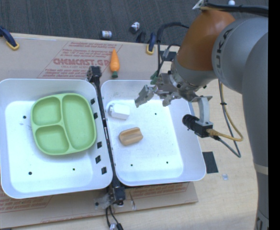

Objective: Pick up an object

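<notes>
Looking down at a slant, the camera view shows a bench covered by a brown cardboard sheet point(39, 63) printed with red lettering, and beyond its far edge a dark grey carpeted floor point(58, 8). Two blue clamps point(8, 37) pin the sheet at the far side, one at the left corner and one behind the pincer. Two small metal-looking bits point(106, 34) lie on the floor past the sheet. Two shallow white bins sit side by side: the right bin point(187, 162) lies under the pincer, the left bin point(5, 176) well to its left.

The pincer point(154, 96) hangs over the far part of the right bin, held by the grey arm point(240, 51) with its orange band. Whether its fingers are apart or together I cannot tell, and nothing shows between them.

Counted: one white block point(119, 110) lies in the right bin, near the pincer on its left; one tan bread-like roll point(130, 136) lies nearer the camera than the pincer; one green three-compartment plate point(63, 123) rests in the left bin; one orange carrot-shaped toy point(114, 61) lies on the cardboard beyond the bins.
</notes>
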Robot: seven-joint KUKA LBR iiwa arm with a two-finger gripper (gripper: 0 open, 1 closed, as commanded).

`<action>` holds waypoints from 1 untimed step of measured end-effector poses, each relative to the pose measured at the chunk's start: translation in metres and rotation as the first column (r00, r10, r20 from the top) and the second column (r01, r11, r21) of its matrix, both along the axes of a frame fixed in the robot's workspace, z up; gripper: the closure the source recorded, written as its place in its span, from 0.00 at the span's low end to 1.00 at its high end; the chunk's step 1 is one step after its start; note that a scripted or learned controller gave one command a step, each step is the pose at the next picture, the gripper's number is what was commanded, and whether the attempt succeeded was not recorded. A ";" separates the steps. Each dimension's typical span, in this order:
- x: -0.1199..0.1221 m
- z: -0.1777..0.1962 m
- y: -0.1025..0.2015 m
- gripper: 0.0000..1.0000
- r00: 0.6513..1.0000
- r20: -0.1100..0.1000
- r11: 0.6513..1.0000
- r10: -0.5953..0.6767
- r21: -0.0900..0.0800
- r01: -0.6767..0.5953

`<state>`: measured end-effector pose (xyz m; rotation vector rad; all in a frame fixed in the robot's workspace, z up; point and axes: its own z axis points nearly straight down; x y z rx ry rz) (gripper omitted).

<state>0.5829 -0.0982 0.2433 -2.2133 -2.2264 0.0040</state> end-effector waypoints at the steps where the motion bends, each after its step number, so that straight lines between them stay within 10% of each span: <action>1: 0.039 -0.097 -0.012 0.00 1.000 -0.004 1.000 0.001 0.000 -0.001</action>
